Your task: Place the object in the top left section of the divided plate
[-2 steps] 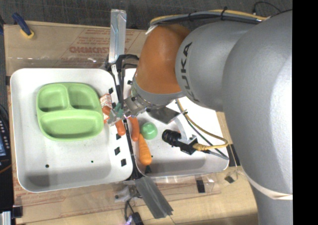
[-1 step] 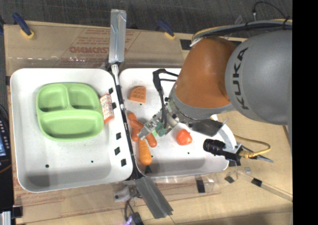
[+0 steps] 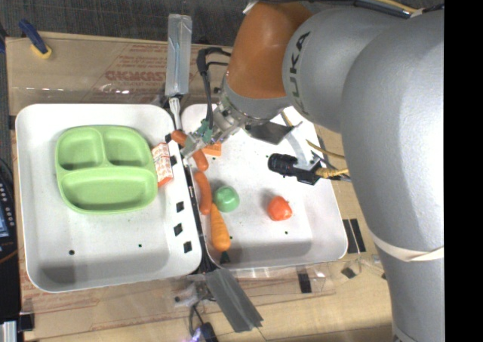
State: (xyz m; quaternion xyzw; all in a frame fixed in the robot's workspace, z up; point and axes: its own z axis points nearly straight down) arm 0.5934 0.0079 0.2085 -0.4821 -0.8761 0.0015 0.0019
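While the arm (image 3: 362,69) is reaching in over the right bin (image 3: 324,220), the pincer (image 3: 202,137) is working low at that bin's upper-left corner, beside the divider; cannot tell if it is apart or together, wrist is blocking. Left bin (image 3: 38,204) is carrying the green plate (image 3: 106,168), its top left section sitting far from the pincer. Likely target is the small orange piece (image 3: 201,158) just under the pincer, touching the long carrot (image 3: 205,191). Doing this step well is meaning gripping only that piece, lifting clear of the bin walls, then crossing left. Green ball (image 3: 226,198) and tomato (image 3: 279,208) are lying near, apart.
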